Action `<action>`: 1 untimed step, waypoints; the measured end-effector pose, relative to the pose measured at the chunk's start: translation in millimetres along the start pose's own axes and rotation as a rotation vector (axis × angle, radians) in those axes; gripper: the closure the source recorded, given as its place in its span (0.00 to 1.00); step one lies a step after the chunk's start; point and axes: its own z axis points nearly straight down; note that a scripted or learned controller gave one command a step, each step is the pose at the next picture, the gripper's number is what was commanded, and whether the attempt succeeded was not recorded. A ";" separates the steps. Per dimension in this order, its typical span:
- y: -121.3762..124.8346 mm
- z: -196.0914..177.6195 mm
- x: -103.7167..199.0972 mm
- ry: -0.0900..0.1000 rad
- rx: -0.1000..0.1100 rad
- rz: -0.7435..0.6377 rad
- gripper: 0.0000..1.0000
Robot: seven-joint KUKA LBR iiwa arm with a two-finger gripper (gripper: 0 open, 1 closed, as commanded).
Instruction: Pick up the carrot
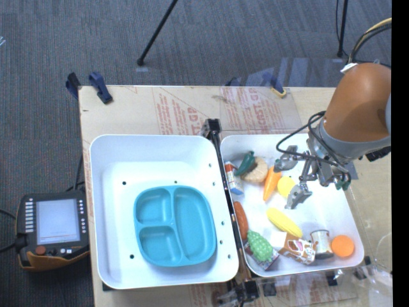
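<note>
From above, the table [179, 107] is flat brown board with red print on it. Two white bins sit on it side by side, touching at their inner edges.

The left bin [108, 165] is smooth, shallow and has round corners. A blue plate [174, 226] lies in it, made of shiny plastic with three hollow parts. There is bare white floor all around the plate.

The right bin [348, 222] is crowded. The carrot [271, 183] is the landmark here. It is small, orange and pointed, and it lies near the middle of this bin, closer to the far edge. Just left of the carrot is a round tan cookie [257, 170] with a dark green thing on it. Just right of the carrot, touching it, is a small yellow lump [285, 185]. Below the carrot is a long yellow corn cob [284, 222]. Down and left of the carrot, along the bin's left wall, lies a red sausage [240, 217], and below that a bumpy green thing [259, 244]. Far down and right of the carrot is a round orange ball [343, 245] beside a shiny can [320, 242].

The tool [299, 183] hangs just right of the carrot, over the yellow lump. Its grey metal fingers are spread apart, with nothing between them. There is little open room around the carrot.
</note>
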 end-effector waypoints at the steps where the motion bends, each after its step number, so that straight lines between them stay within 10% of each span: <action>1: -2.6 86.6 -66.8 -0.009 0.001 0.132 0.00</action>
